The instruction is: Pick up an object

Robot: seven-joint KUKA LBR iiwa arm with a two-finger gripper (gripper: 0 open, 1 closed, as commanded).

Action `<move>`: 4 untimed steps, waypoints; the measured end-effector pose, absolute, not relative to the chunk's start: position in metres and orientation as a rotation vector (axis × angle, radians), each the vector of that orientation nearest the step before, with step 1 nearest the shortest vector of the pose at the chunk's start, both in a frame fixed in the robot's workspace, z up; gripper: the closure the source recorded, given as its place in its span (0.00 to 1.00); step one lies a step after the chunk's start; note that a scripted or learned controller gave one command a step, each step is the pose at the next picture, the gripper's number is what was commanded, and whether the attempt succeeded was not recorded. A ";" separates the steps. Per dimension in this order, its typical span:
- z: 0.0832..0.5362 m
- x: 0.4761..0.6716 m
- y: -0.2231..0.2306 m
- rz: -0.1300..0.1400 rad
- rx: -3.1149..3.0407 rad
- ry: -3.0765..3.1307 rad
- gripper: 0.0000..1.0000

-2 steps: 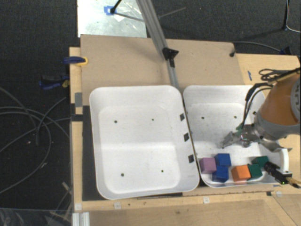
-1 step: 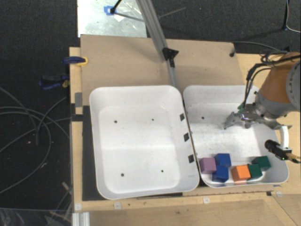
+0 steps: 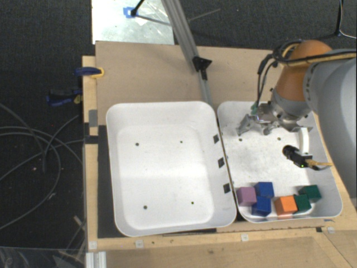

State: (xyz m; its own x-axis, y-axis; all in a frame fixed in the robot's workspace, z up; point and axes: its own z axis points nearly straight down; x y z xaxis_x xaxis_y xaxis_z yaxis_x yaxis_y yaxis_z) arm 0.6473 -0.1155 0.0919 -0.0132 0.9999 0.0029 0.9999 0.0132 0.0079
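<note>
- Bench [image 3: 150, 71] of brown board carries two shallow white bins side by side; left bin [image 3: 167, 166] has only small dark dots on its floor.
- Arm [image 3: 329, 94], grey with an orange band, reaches in over the right bin [image 3: 251, 149] from the right side.
- Gripper [image 3: 255, 125] hangs above the far part of the right bin, well apart from the blocks. Metal fingers [image 3: 244, 125] appear spread, nothing between them: jaws judged open and unloaded.
- Cluster of small blocks sits at the near edge of the right bin, pressed together: blue blocks [image 3: 263, 197], orange block [image 3: 286, 204], green blocks [image 3: 307, 197], purple block [image 3: 246, 195].
- Handling judgement: blocks look rigid, light, flat-sided, not fragile; smooth faces may slip under a shallow pinch.
- Best hold, likely: purple block, at the cluster's left end with one free side. Fingers across opposite flat faces, low on the body. Neighbours touching it and the bin wall close by leave little room for a finger.
</note>
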 end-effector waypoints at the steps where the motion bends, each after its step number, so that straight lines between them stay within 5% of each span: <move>1: 0.092 0.687 -0.145 -0.002 2.218 2.230 0.00; 2: 0.091 0.677 -0.147 0.000 2.217 2.223 0.00; 3: 0.090 0.608 -0.145 -0.003 2.224 2.223 0.00; 4: 0.102 0.612 -0.145 0.005 2.215 2.221 1.00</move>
State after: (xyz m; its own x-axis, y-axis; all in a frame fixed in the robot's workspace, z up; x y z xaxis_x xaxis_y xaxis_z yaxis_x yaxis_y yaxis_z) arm 0.6116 -0.1450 0.1022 -0.0026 1.0000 -0.0012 1.0000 0.0026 0.0055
